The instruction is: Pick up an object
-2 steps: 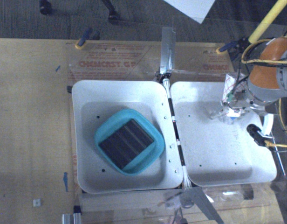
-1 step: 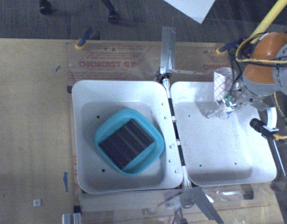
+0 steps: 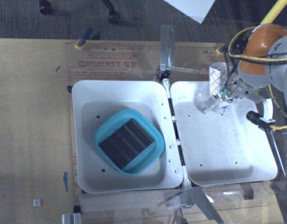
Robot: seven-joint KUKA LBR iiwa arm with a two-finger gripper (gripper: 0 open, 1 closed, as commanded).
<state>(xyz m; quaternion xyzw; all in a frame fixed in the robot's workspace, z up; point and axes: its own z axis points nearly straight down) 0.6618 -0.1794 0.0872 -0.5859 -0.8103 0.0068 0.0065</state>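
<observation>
two shallow white bins sit side by side on the tan worktop (image 3: 31, 125), their inner rims touching along a seam that runs down the middle of the view. the left bin (image 3: 85, 94) holds a blue dish (image 3: 155, 136) with rounded corners, turned at a slant so it reads as a diamond. it lies on the bin floor toward the lower middle, and a dark ribbed square panel (image 3: 126, 143) rests inside it, filling most of its hollow.

the right bin (image 3: 227, 157) has a bare white floor over most of its area. near its upper edge, at the back, a clear crumpled plastic object (image 3: 205, 102) lies on or just above the floor, and right beside it a white cup with a red criss-cross pattern (image 3: 217, 80) is tilted against the arm's end.

the gripper (image 3: 225, 94) hangs over that back corner of the right bin, below the orange band (image 3: 264, 48) and a loop of cables. it is close against the cup and the clear plastic, but the fingers are lost in the clutter there, so whether they are spread or closed, or have hold of anything, cannot be told.
</observation>
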